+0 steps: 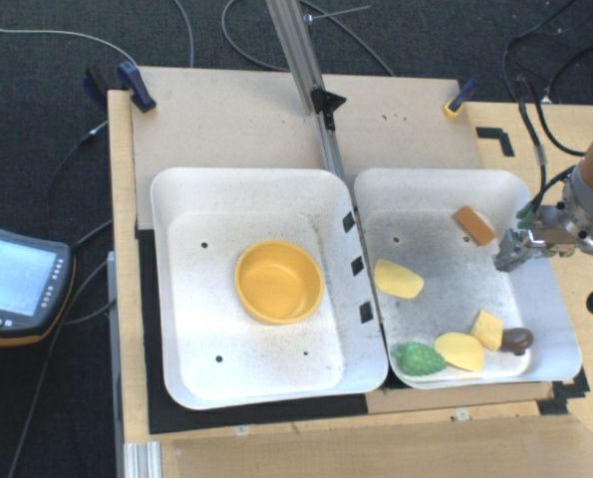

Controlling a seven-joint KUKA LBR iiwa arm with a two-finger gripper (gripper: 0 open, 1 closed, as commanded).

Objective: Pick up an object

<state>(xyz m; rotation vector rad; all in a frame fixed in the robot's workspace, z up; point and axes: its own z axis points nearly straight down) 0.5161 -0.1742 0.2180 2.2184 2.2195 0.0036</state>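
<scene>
The right bin (pixel 431 192) holds several small items. An orange block (pixel 474 225) lies near its back right. A yellow oval piece (pixel 398 279) sits toward its left side. Along the front edge are a green lump (pixel 419 358), a yellow piece (pixel 459 351), a pale yellow wedge (pixel 488 330) and a brown piece (pixel 516 341). My gripper (pixel 510 252) hangs over the right side of this bin, just right of and below the orange block, with nothing visibly between its fingers.
The left bin (pixel 176 217) holds a yellow bowl (pixel 279 281). A metal rail (pixel 296 43) slants across the back of the bench. A teach pendant (pixel 17 285) lies off the bench at left. Cables run near the arm at right.
</scene>
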